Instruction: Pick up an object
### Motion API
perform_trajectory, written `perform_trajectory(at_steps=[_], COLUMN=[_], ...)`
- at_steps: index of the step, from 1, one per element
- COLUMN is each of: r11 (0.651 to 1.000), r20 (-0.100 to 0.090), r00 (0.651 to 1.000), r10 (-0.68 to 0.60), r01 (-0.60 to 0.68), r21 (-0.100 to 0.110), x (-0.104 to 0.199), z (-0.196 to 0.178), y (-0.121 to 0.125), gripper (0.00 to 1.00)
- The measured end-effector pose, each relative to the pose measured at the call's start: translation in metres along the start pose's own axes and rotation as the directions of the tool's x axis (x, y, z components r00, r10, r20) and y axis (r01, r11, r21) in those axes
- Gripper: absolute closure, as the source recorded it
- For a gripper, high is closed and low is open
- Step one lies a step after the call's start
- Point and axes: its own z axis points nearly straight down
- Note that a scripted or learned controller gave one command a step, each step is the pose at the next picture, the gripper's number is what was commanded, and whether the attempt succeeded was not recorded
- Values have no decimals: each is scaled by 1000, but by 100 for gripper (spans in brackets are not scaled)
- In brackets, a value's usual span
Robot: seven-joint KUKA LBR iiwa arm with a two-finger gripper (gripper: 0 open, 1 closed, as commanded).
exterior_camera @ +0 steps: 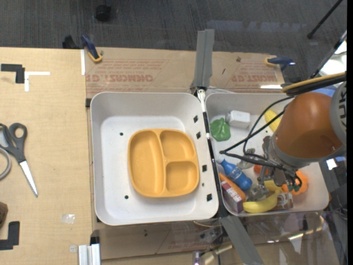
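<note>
Looking down at your bench, you've got the arm (309, 128) reaching in from the right and hanging low over the right bin (317, 203), with the gripper (268, 180) down among the clutter near that bin's front. Honestly can't tell whether the jaws are wide or closed, the wrist and cables hide them. Right under it sits a yellow banana (260, 205), touching or nearly touching, hard to say which. A blue bottle (236, 173) lies just to its left, a green piece (220, 129) and a small white box (239, 117) sit toward the back. Your left bin (105, 164) holds an orange divided plate (164, 163). Scissors (20, 154) lie on the bench well off to the left.
</note>
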Motion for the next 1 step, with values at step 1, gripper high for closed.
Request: perform_trajectory(at_steps=[1], r11=[1000], r20=[1], r00=[1000], r10=[27], r01=[-27], r21=[-2], x=[2], z=[0], y=[-1], gripper=[0])
